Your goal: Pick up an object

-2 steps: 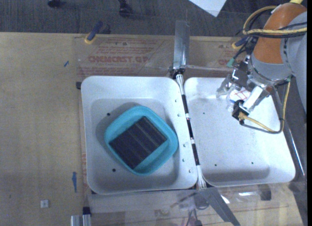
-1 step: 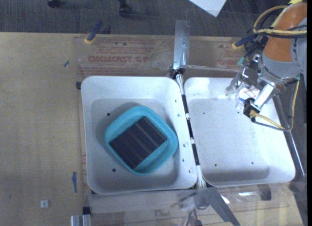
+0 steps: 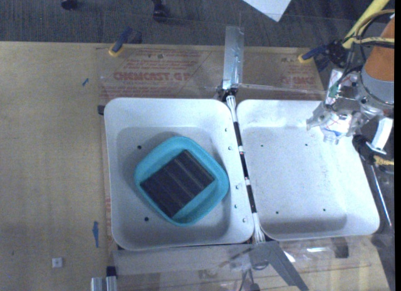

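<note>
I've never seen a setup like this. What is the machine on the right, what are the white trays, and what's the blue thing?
One camera looks down at a slant on a wooden bench. At the right is a robot arm, grey with an orange band; the cluster of parts at its tip is the gripper, its grasping tool, hovering over the right bin's upper right corner. I see nothing held in it. The two white trays are shallow bins. The left bin holds a blue dish with a dark ribbed block resting in it. The arm's job is to pick up an object.

Even overhead light, soft shadows, slightly blurry, mild glare on white bins (image 3: 169,111)
</note>
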Tool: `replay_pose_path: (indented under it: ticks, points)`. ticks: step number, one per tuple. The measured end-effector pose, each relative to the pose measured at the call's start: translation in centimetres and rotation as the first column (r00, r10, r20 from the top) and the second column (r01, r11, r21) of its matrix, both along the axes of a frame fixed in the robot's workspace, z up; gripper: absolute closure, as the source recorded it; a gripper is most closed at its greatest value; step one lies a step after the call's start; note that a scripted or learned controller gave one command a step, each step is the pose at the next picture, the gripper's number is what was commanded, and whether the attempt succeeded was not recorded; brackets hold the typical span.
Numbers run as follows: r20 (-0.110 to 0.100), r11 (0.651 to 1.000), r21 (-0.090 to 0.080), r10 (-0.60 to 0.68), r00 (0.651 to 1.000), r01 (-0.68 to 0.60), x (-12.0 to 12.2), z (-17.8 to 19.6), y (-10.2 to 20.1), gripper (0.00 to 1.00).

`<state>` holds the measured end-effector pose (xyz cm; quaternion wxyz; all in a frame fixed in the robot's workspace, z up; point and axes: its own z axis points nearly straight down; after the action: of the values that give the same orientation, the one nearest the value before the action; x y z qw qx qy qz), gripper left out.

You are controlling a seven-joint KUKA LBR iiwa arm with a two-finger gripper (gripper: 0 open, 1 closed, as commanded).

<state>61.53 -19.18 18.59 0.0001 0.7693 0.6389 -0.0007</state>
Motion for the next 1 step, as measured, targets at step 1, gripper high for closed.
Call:
replay_pose_path:
  ticks: [1]
  points:
    - [-0.001, 0.96, 0.008, 0.28, 0.96, -0.28, 0.59, -7.09, -2.2, 0.0]
